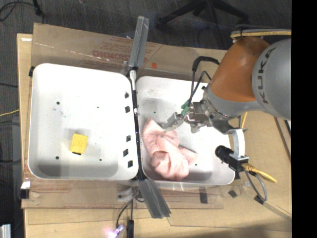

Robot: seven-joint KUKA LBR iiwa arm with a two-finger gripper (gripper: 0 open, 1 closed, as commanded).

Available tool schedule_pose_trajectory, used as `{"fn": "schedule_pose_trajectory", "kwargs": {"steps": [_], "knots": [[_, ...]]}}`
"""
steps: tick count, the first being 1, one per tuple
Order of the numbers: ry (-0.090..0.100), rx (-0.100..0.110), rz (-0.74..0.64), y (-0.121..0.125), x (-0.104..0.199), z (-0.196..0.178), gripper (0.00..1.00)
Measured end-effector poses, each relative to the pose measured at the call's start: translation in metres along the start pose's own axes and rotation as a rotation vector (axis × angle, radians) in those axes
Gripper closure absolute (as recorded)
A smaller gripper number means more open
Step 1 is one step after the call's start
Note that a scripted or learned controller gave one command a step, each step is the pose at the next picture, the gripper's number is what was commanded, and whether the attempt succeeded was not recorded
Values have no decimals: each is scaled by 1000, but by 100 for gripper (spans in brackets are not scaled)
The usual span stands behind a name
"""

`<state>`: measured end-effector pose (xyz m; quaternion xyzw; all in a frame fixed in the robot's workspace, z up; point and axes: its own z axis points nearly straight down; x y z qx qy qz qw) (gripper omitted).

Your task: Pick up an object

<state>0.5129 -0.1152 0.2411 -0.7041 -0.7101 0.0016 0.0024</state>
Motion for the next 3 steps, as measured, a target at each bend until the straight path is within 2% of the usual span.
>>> {"fn": "schedule_pose_trajectory", "kwargs": {"steps": [1,2,3], "knots": [[-1,-4,-17,33,-23,149,0],[-2,-3,-22,33,-23,140,100],[1,-1,364,92,7,47,100]]}}
